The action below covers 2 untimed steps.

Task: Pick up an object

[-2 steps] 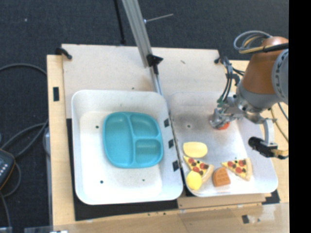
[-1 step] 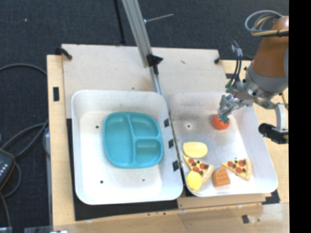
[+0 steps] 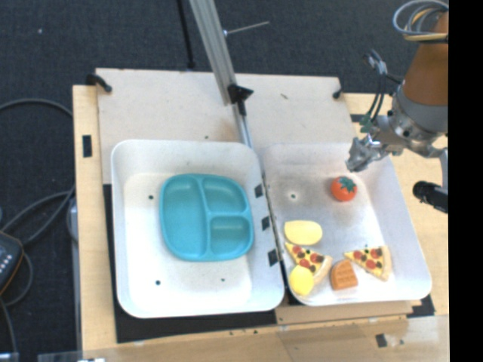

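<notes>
The hand (image 3: 361, 159) hovered above the right bin (image 3: 404, 225), apparently empty; its opening could not be told. The tomato (image 3: 343, 188) lay just below it: descend squarely and straddle it before closing.

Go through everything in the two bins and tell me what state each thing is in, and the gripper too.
Gripper: above the right bin's far edge, holding nothing.
Toy tomato: upright, lying free.
Blue divided plate: flat in the left bin, compartments bare.
Two pizza slices: lying flat, apart.
Two yellow pieces: flat, beside the left slice.
Orange piece: flat between the slices.
</notes>
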Motion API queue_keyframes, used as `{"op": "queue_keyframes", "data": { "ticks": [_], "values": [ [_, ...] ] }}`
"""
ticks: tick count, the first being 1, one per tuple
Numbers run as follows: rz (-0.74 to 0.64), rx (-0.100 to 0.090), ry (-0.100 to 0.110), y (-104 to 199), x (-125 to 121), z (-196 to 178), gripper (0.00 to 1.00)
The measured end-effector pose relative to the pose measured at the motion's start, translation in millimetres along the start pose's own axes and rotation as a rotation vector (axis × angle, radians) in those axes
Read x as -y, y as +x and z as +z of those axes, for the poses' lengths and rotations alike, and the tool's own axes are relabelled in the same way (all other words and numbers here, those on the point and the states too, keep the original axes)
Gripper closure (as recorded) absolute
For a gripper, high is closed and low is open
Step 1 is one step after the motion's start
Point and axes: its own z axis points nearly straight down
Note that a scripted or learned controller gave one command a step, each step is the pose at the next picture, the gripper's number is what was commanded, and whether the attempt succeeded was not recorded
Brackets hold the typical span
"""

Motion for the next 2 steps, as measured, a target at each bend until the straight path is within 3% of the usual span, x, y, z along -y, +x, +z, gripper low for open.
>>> {"op": "queue_keyframes", "data": {
  "ticks": [2],
  "values": [
    [-0.004, -0.003, 0.004, 106, 8, -9, 1.0]
  ]
}}
